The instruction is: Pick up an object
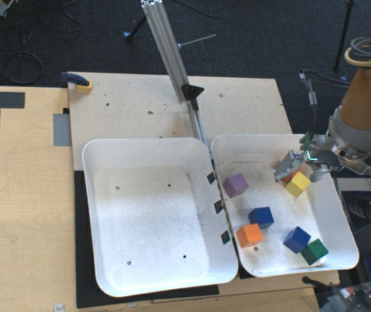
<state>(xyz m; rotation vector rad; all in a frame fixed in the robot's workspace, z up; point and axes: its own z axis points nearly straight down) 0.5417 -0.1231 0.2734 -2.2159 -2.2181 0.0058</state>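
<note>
the small yellow cube [297,184] sits in the upper right part of the right-hand shallow white bin [345,221], touching or just under the tip of the two-finger gripper [291,168], which comes in from the right. whether it is gripped i cannot tell. it lies just below-right of the tip, so i judge little travel is needed. a purple cube [235,184], blue cube [261,217] and orange cube [249,235] lie well apart, leftward.

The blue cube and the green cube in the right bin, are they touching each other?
Touching. The camera view shows the blue cube and the green cube meeting with no white floor of the right bin between them.
</note>
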